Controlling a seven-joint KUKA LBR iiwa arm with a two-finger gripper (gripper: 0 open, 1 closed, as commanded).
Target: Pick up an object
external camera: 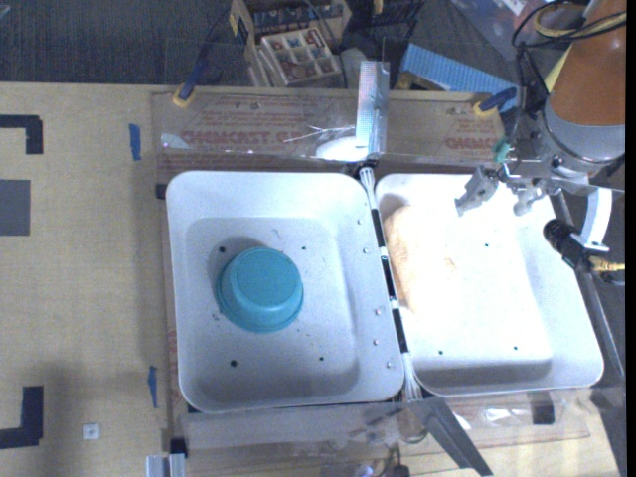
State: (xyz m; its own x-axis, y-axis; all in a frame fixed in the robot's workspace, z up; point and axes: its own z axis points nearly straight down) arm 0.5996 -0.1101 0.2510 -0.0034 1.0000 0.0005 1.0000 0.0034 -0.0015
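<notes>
Desk: pale wood surface (79, 296) carrying two white bins side by side, clutter behind.
Camera view, end effector: (497, 192) hangs over the far edge of the right bin (586, 366), fingers spread, nothing between them.
Camera view, target: teal bowl (259, 288), upside down in the left bin (189, 207), well apart to the end effector's left and nearer the camera.
Technique: judged best to cross the divider, centre over the bowl, spread wide enough to span its base, then descend vertically.

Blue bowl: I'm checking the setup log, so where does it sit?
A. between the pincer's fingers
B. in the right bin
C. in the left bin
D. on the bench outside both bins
C: the blue bowl rests upside down on the left bin floor, far from the pincer over the right bin.
</notes>
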